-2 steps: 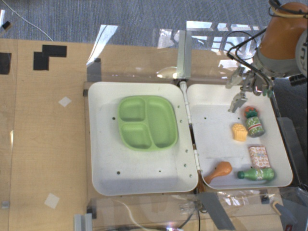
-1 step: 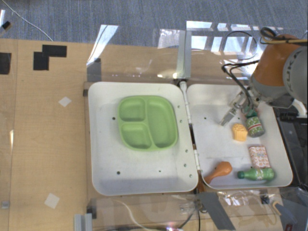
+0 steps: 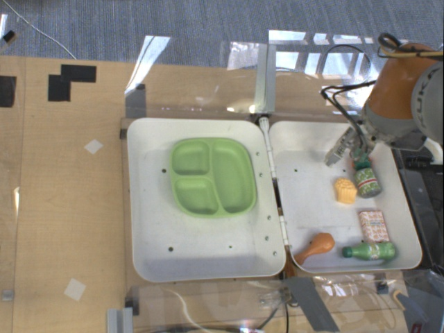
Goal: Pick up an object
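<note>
Grey arm (image 3: 429, 103), orange band, black cables.

Green plate (image 3: 211, 177) in left bin (image 3: 146, 255), pincer (image 3: 350, 148) over right bin (image 3: 305, 200)

Two bins (image 3: 139, 207); one plate (image 3: 211, 176); five toys (image 3: 345, 190)

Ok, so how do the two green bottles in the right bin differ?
The bottle by the tool sits in the upper part of the right bin, close under the tool; the bottle near the bottom edge lies apart from the tool. The upper one looks stubby with a dark red top and lies roughly up-down in the view; the lower one looks slimmer and lies flat, left to right. Both are green with labels.
</note>
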`<state>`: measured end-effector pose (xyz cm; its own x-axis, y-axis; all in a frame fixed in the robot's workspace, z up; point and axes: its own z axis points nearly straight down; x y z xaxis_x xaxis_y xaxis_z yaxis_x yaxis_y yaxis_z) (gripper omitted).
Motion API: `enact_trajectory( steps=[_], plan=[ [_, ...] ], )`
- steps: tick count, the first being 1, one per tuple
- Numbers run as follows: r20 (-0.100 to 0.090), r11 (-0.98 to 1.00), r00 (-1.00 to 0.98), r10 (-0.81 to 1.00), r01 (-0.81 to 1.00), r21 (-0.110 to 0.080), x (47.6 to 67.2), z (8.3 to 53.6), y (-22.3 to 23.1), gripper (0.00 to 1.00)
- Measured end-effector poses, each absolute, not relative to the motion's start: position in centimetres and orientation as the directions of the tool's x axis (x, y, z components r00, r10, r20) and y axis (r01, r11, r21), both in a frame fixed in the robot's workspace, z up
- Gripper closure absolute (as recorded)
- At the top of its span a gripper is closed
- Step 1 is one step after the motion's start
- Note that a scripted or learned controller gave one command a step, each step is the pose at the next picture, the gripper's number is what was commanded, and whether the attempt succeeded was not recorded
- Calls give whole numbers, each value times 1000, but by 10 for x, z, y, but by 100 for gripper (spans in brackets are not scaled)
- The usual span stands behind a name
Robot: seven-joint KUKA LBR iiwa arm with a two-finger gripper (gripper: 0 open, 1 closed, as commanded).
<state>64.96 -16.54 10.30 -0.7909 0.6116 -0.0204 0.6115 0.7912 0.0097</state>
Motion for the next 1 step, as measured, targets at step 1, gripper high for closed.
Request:
enact_trajectory(
  steps=[1],
  plan=[
    [-10, 665, -665, 747, 746, 11, 636, 180, -105, 100]
  ],
)
